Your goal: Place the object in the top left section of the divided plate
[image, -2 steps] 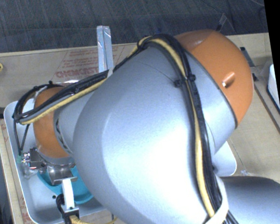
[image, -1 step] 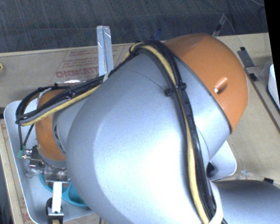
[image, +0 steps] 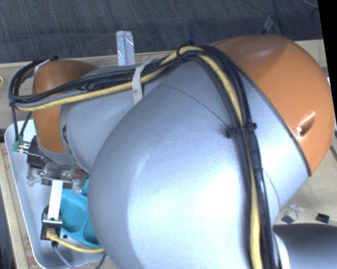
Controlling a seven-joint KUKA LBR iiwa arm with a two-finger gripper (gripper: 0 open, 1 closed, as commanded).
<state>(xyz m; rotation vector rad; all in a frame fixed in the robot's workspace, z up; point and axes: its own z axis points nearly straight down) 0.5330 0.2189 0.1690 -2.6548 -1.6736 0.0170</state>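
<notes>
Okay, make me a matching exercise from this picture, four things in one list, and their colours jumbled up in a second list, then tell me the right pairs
Things:
1. divided plate
2. bin
3. band above the arm's wrist
4. cable along the arm

Colours:
A. orange
B. yellow
C. white
D. light blue

Right pairs: 1-D, 2-C, 3-A, 4-B. The plate lies in the bin at the left of the camera view, mostly hidden under the grey arm. The gripper hangs over the plate's near edge.
</notes>
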